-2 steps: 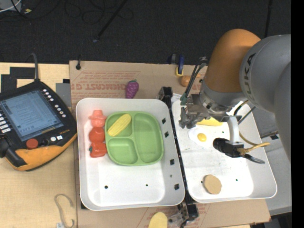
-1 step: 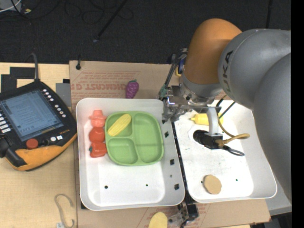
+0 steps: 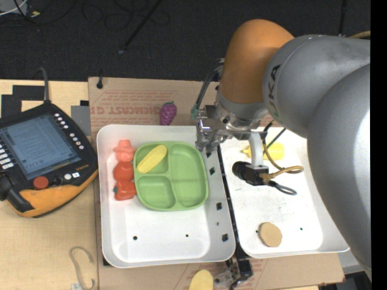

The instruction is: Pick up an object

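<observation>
Grey arm (image 3: 320, 113) above right bin (image 3: 314, 234)

One fixed camera looks down at a slant on both white bins (image 3: 160, 246), the arm (image 3: 320, 101) entering from the right.

Plate (image 3: 172, 189) w/ corn (image 3: 151, 157) in left bin (image 3: 157, 240), bottle (image 3: 123, 171) beside; cookie (image 3: 270, 234) in right bin (image 3: 302, 222).

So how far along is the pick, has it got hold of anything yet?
Nothing looks picked yet. The arm hangs over the seam between the two bins. The corn lies in the green tray, the red bottle beside it, and the tan disc in the right bin. The whole grasp and lift are left.
</observation>
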`<state>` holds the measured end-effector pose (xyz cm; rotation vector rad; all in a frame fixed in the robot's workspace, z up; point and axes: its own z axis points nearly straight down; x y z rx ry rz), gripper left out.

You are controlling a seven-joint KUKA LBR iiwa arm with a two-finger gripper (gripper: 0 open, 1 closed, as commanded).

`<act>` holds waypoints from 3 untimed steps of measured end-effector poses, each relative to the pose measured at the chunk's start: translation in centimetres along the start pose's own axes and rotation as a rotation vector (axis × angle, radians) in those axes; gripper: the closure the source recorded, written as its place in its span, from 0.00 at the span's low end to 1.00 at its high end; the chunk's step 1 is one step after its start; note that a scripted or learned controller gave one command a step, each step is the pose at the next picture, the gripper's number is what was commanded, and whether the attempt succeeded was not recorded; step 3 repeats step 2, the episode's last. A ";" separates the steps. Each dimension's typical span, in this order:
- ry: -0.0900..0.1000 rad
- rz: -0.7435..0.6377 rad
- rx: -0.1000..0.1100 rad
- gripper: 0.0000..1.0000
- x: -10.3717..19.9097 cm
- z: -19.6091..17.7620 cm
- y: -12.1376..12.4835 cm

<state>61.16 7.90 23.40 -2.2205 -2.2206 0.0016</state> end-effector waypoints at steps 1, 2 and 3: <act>-0.001 -0.004 0.001 1.00 0.1 0.1 0.0; -0.001 0.000 0.003 1.00 -0.8 1.0 0.2; -0.001 0.000 0.003 1.00 -0.8 1.0 0.2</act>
